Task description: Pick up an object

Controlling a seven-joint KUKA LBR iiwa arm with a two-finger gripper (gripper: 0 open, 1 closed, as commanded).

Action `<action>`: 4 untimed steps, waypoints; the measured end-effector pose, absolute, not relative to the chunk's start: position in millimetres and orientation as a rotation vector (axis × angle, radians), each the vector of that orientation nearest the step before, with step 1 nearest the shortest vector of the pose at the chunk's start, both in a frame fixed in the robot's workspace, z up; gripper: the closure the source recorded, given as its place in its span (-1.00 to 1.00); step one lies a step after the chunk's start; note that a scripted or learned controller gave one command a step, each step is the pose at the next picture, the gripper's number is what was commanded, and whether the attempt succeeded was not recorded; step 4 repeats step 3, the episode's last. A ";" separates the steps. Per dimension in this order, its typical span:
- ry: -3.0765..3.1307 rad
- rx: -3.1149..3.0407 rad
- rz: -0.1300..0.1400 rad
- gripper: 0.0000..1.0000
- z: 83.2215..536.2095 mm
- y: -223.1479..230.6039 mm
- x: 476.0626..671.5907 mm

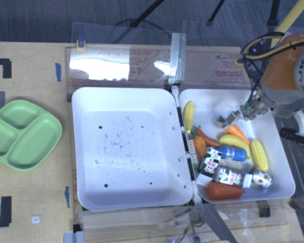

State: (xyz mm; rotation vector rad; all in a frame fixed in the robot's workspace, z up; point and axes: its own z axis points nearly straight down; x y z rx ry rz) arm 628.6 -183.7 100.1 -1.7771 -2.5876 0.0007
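Note:
My gripper (pixel 228 118) hangs over the back half of the right bin (pixel 285 178), above bare white floor. It reaches in from the orange-banded wrist (pixel 281 75) at the right. Just in front of it lie an orange carrot (pixel 236 132) and a yellow banana (pixel 234 142). Another banana (pixel 189 115) lies along the bin's left wall. Toward the front sit a corn cob (pixel 259 155), a blue bottle (pixel 228 153), two cow-patterned cartons (pixel 211 162) (pixel 232 176) and a red sausage (pixel 224 190). Nothing shows in the gripper.
The left bin (pixel 126 146) adjoins the right one along a central divider (pixel 185 135). A green sectioned plate (pixel 23 134) rests on the bench at far left. A clear plastic wall (pixel 121 59) stands behind the bins.

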 end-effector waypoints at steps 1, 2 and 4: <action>-2.637 -1.710 -0.002 -1.00 137.0 -136.2 668.3; -2.573 -1.808 -0.004 -1.00 85.1 -159.7 625.0; -2.574 -1.811 -0.007 1.00 94.1 -160.3 626.7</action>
